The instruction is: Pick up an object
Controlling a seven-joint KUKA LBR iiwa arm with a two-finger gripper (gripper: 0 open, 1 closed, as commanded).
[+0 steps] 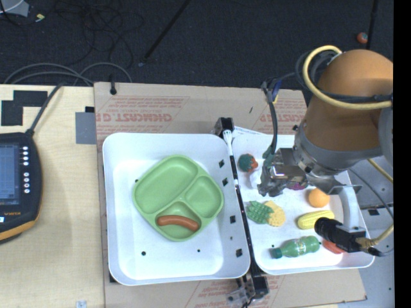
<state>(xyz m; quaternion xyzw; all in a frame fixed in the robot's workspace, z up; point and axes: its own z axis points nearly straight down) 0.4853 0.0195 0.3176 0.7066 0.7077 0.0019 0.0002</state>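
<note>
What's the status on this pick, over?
Tool low in right bin, fingers unclear. Corn just below it, not gripped. Sausage on green plate, left bin.

Left bin (122,249): holds a green three-compartment plastic plate (176,194); a brown toy sausage (178,221) lies in its near compartment.
Right bin (302,265): yellow-green toy corn cob (266,213) mid-left, green plastic bottle (297,247) nearer, orange ball (318,198) right.
Gripper (270,186): over right bin, just behind the corn.
</note>
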